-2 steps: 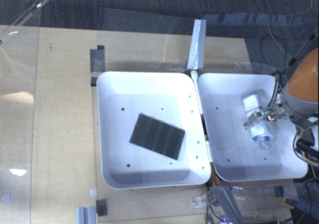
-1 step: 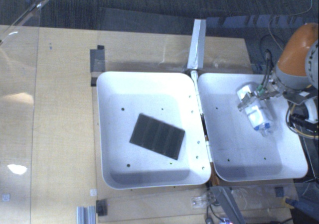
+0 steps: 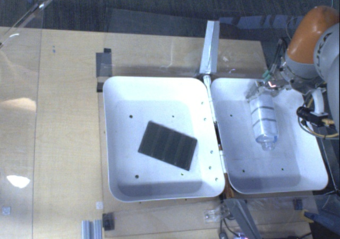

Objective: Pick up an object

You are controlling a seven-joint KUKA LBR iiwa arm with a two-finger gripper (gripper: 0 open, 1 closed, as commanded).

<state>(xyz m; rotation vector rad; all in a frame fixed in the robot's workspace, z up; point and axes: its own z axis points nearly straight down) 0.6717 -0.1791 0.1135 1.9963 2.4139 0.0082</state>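
Gripper [image 3: 264, 88] at right bin's [image 3: 234, 174] back edge, grip state can't tell | clear bottle [image 3: 264, 120] lying just below it | dark ridged pad [image 3: 168, 145] mid left bin [image 3: 119, 179]

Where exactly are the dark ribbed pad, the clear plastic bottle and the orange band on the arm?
dark ribbed pad [image 3: 168, 145], camera view, middle of its top face.
clear plastic bottle [image 3: 264, 120], camera view, middle of its body.
orange band [image 3: 313, 33], camera view, its upper curved surface.
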